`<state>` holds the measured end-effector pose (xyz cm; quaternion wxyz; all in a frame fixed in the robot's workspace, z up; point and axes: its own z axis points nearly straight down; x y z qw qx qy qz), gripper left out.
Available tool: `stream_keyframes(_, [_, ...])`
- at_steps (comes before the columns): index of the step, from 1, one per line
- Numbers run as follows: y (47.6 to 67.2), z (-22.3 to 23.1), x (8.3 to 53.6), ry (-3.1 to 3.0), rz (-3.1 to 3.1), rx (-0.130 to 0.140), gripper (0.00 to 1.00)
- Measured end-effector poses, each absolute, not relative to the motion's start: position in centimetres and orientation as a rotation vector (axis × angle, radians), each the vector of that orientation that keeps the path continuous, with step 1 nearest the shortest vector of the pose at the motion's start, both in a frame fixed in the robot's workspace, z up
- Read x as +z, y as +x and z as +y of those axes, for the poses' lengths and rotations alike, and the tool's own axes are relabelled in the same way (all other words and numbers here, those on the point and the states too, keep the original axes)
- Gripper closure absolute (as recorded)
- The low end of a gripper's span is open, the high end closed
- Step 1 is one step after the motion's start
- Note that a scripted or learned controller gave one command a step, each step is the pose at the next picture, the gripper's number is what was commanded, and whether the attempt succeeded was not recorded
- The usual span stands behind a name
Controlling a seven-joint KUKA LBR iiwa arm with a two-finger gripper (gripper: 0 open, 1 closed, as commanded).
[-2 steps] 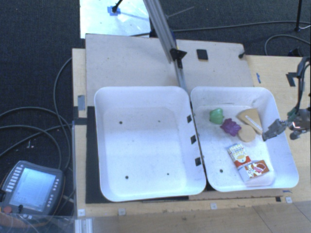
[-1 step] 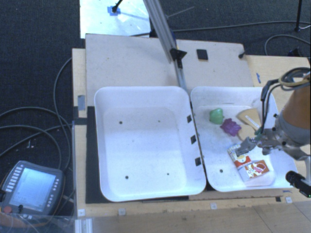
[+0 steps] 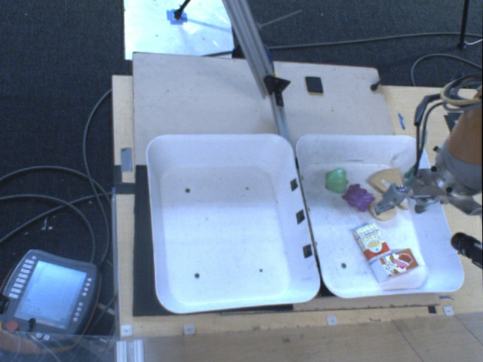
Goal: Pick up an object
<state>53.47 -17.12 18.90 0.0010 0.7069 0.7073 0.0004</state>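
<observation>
The right bin holds several small objects. A green rounded piece lies near its back left, with a purple lumpy piece just in front of it. A tan flat piece lies to the right of these, partly hidden under my gripper. My gripper reaches in from the right and hovers low over the tan piece's front end, beside the purple one. A red and white packet lies toward the bin's front.
The left bin stands beside the right one, with black clips along the shared wall. A slanted metal pole rises behind the bins. Cables and a teach pendant lie on the floor at left.
</observation>
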Motion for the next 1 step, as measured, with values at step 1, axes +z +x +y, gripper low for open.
stream_keyframes(1, [50.55, -16.05, 28.61, 2.216, 2.218, 0.007, 0.0])
